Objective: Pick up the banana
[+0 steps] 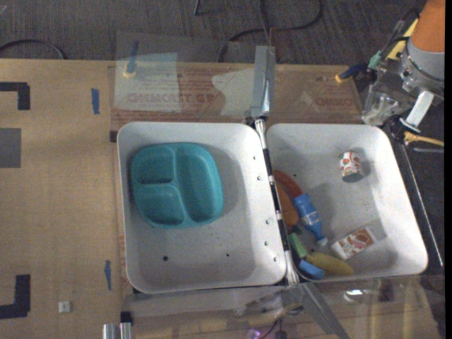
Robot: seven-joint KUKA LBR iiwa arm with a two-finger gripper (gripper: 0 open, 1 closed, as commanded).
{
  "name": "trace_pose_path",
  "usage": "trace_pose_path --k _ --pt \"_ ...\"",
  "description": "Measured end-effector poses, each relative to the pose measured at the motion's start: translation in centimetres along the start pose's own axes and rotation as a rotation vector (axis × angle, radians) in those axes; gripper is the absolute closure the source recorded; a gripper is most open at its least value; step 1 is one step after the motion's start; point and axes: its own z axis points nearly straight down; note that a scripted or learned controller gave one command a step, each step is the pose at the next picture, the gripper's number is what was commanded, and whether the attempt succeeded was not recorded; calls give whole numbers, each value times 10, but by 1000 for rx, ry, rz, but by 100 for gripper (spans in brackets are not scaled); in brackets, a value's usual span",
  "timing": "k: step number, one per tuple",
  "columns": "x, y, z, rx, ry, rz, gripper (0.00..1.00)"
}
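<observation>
The claw (387, 108) hangs at the far right corner of the right bin (408, 210), above its rim, with the orange-banded arm (427, 30) rising behind it. Whether its grip is spread or closed I cannot tell from this slanted view, and nothing is visibly held in it.

The banana (330, 263) lies well away from the claw, down toward the near edge of the same bin and off to the camera's left of it, close to the divider between the bins. Its long axis runs roughly along the bin's near wall, tilted slightly, one end pointing toward the divider and the other toward a small red-and-white carton (354, 242) just beside it. A blue piece (311, 269) touches or nearly touches its divider end, and a green item (299, 246) sits close by.

By my reading the task is at its start: the approach has not begun. The next move calls for travelling across the bin toward the near wall, turning the claw so it closes across the banana's short width, and descending between the carton and the cluttered divider side. A small can (351, 165) lies between claw and banana, nearer the claw. The teal divided plate (176, 183) in the left bin (141, 260) is irrelevant.
</observation>
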Motion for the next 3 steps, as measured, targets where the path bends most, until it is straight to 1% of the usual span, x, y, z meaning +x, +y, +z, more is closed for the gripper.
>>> trace_pose_path --k 1,2,3 --pt "42 -35 26 6 1 -153 100" --pt "3 -37 87 5 1 -169 100" --pt "105 -41 -22 2 0 111 100"
